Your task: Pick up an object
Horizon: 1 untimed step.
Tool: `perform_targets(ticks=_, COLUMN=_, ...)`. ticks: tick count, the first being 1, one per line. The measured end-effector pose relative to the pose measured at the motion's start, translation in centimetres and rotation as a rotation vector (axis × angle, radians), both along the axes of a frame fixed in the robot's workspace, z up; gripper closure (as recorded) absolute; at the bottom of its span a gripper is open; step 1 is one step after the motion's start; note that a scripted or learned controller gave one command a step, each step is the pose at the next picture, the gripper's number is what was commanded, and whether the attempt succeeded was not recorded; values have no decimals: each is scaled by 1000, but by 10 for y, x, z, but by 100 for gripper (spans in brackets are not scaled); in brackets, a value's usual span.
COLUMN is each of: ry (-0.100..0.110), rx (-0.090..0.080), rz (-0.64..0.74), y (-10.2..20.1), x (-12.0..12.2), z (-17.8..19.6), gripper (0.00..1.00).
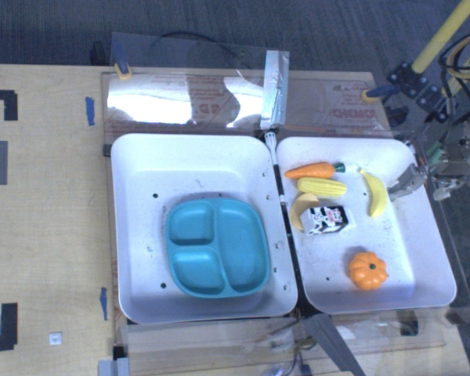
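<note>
The gripper [407, 180] sits at the right bin's [423, 284] upper right edge, reaching in from the right, low over the rim. Jaw state: cannot tell, too small and cluttered there. Nothing is visibly held.

The candidate objects all lie to the gripper's left, inside the right bin. Nearest is the banana [376, 193], just beside the gripper, with its long axis running roughly top to bottom in the view and slightly curved. Farther left sit the carrot [313, 170] and the corn cob [322, 186], both lying left to right, nearly touching each other. Below them are a second, pale banana-like piece [301, 208] and a small black-and-white cow-print item [327, 219], touching or almost so. The orange pumpkin [367, 271] sits apart, toward the bin's lower middle.

The left bin [133, 233] holds a blue divided tray [218, 246], well away from the gripper.

Judgement: the banana is the likely target, needing a short move left and a close across its narrow width, so the jaws should line up left to right. The pumpkin is the cleaner isolated pick.
</note>
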<state>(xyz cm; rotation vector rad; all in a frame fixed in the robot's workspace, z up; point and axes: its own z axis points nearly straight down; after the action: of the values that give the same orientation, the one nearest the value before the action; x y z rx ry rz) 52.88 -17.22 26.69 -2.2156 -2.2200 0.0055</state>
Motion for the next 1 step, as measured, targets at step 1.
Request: perform_targets(ticks=1, ry=9, rx=2, rz=-167, y=-27, x=42, z=-146, gripper=0)
